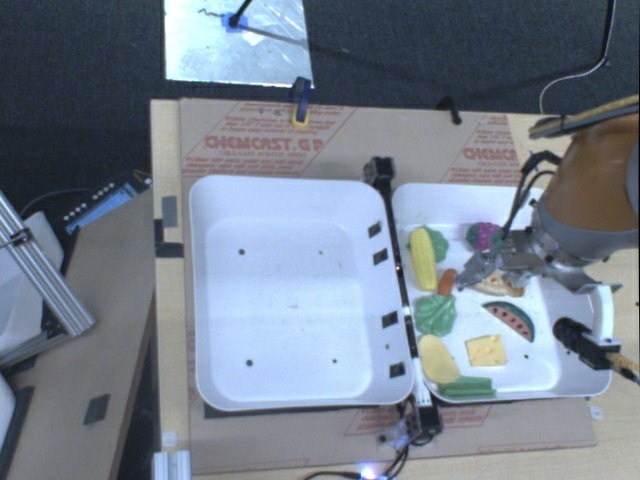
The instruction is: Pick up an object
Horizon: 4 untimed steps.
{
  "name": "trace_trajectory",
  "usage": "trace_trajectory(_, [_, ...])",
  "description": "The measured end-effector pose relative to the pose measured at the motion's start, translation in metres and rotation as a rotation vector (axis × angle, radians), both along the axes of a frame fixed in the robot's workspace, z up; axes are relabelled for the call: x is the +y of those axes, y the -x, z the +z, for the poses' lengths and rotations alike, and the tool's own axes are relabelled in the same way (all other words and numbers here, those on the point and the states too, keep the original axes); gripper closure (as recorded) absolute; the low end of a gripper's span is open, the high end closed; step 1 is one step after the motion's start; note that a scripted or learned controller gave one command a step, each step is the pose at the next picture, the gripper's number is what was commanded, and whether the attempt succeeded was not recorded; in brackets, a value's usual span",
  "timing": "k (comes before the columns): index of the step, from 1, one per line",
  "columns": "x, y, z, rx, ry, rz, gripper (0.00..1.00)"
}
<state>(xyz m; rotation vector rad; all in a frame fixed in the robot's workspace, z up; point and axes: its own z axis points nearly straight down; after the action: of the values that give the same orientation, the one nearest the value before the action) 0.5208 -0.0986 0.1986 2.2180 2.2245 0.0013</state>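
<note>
Two white bins (290, 193), yellow corn cob (424, 255), purple grapes (484, 235), small orange piece (446, 282), green leafy item (436, 314), red watermelon slice (508, 320) with dark seeds, yellow cheese wedge (485, 350), pale yellow fruit (437, 359), green stick (467, 389), grey arm (590, 193) with orange band.

- Lighting even and bright from overhead; the two white bins (290, 218) near overexposed.
- Glare on the foil sheet (238, 28).
- Shadows soft and short.
- Overall focus slightly soft; dark floor grainy.
</note>
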Motion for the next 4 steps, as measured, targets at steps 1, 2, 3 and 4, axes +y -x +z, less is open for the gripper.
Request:
trace_trajectory(1, [0.014, -0.071, -0.120, 0.000, 0.000, 0.003, 0.00])
trace_trajectory(2, [0.012, -0.072, -0.103, -0.003, 0.001, 0.001, 1.00])
trace_trajectory(3, [0.096, -0.058, -0.009, -0.006, -0.002, 0.008, 1.00])
trace_trajectory(4, [0.157, -0.108, -0.014, -0.005, -0.003, 0.008, 1.00])
